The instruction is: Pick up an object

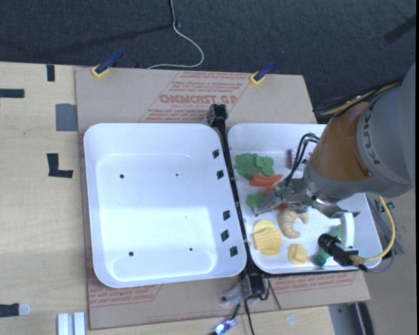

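We see the gripper low in the right bin, among a cluster of small toy foods, with the grey arm and its orange band reaching in from the right and covering much of that bin's far side. Whether anything is between the jaws, or how they stand, we cannot tell: the tip is small, dark and mixed in with the items around it. The candidates for picking all lie in the right bin: a green leafy piece near the divider, an orange-red carrot-like piece just below it, a smaller green piece right beside the gripper tip, a tan croissant-shaped piece just below the tip, a yellow ridged piece nearer the front, and a small yellow lump by the front rim. The left bin lies alongside. We judge the step in hand to be settling on one item and closing on it, and the crowding is the main difficulty: the small green piece, the carrot-like piece and the croissant shape sit close together, so we would want the tip centred over a single piece, with the closing direction across its narrow side. We would then lift straight up and slowly, watching that the piece rises with the tip.
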### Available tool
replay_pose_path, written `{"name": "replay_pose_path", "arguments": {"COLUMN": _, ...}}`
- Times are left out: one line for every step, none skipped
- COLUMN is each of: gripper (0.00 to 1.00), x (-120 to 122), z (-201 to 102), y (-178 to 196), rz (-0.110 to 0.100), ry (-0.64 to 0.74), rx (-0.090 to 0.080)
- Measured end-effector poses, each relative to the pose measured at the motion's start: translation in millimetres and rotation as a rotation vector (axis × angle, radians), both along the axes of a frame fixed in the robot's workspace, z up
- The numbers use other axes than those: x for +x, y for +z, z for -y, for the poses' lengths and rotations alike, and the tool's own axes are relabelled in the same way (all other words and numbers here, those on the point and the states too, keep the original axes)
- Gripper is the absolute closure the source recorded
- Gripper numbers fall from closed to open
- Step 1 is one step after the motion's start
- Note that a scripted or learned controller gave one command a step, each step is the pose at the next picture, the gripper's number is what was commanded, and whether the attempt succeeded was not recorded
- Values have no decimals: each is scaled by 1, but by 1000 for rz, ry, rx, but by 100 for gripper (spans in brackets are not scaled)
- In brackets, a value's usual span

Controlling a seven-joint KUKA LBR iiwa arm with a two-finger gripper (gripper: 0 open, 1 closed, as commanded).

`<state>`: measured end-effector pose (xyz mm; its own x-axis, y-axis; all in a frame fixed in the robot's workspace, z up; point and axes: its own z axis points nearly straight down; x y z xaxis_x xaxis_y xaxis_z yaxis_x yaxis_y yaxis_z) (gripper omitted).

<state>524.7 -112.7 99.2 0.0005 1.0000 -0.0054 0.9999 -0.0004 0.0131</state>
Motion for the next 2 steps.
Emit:
{"name": "replay_pose_path", "arguments": {"gripper": 0, "x": 54, "z": 8, "y": -15, "rz": -10, "ry": 3, "rx": 5}}
{"name": "replay_pose_path", "arguments": {"gripper": 100, "x": 53, "z": 7, "y": -3, "rz": -11, "ry": 2, "rx": 8}}
